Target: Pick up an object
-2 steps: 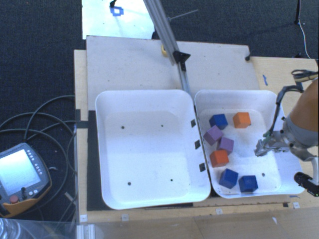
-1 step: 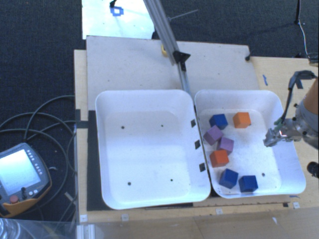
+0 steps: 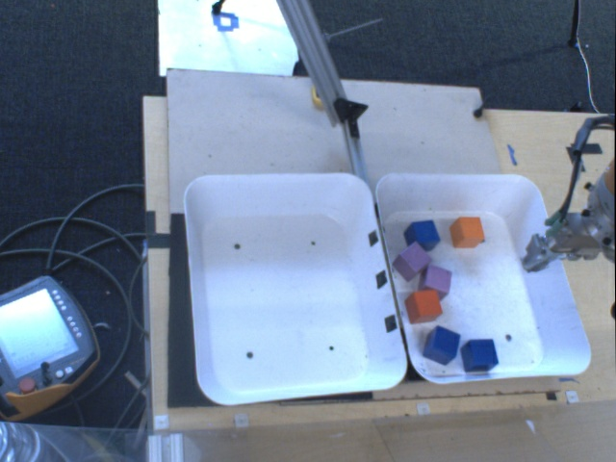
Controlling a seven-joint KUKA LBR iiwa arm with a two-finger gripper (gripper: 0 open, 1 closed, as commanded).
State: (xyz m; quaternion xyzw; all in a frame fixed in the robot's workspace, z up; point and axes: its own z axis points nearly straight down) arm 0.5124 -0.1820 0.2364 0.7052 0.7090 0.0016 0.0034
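I couldn't tell the gripper's (image 3: 539, 254) state at the right bin's (image 3: 555, 301) rim; descending there risked striking the wall, missing the cubes (image 3: 423, 305).

Seven cubes (image 3: 438, 292) in right bin (image 3: 563, 296); jaws (image 3: 539, 253) over its right rim.

Teach pendant (image 3: 38, 349) and cables (image 3: 91, 229) beside bench

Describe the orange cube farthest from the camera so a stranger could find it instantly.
Look in the right-hand white bin, the one holding the coloured cubes. Go to its far end: the orange cube sits there beside a blue cube. It lies nearest the bin's back wall, while the other orange cube sits mid-bin among purple ones.
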